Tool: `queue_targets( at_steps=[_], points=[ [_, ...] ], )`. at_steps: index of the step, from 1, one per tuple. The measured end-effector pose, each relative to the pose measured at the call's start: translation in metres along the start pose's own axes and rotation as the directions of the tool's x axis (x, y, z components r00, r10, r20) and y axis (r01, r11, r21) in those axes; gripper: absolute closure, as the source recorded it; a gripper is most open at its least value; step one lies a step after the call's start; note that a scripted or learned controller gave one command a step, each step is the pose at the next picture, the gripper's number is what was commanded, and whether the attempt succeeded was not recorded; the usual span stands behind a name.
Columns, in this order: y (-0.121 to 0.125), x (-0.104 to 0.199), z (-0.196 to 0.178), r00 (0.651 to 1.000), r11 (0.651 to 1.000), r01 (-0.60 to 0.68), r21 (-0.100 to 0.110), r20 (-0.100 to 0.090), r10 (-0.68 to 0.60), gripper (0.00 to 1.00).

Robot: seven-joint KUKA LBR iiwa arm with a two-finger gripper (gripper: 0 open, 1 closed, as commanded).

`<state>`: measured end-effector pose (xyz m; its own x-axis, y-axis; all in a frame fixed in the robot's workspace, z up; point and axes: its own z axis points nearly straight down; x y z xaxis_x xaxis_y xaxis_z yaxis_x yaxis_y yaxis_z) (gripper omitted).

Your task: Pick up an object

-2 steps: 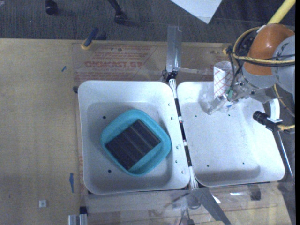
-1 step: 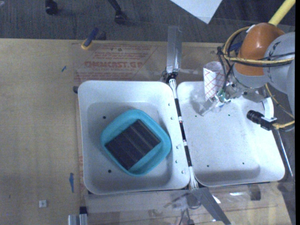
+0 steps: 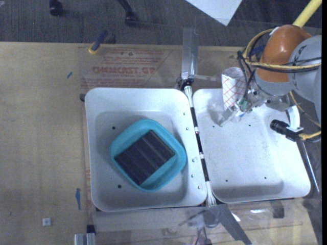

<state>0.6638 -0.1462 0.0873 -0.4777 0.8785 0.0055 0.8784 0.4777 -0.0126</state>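
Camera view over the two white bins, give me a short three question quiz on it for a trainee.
1. True or false: the blue tray lies in the left bin.
2. Which thing is up at the claw? A) a cup with a red lattice pattern B) a green ball C) a metal spoon
3. Fill in: the dark ribbed insert sits inside the ____.

Key
1. True.
2. A. The cup shows above the right bin's far left corner, close against the claw; whether it is actually gripped can't be told.
3. Blue tray.
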Motion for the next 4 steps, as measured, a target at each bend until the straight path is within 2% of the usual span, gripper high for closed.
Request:
queue_targets(
  at_steps=[1, 2, 3, 4],
  points=[
    [-0.010, -0.010, 0.000, 0.997, 0.997, 0.083, -0.008, -0.002, -0.083, 0.00],
    [0.002, 0.007, 0.000, 0.997, 0.997, 0.076, 0.005, 0.010, -0.076, 0.00],
    [-0.010, -0.018, 0.001, 0.995, 0.995, -0.104, 0.002, -0.007, 0.104, 0.00],
    [-0.031, -0.058, -0.001, 0.994, 0.995, -0.103, 0.005, -0.026, 0.103, 0.00]
  ],
)
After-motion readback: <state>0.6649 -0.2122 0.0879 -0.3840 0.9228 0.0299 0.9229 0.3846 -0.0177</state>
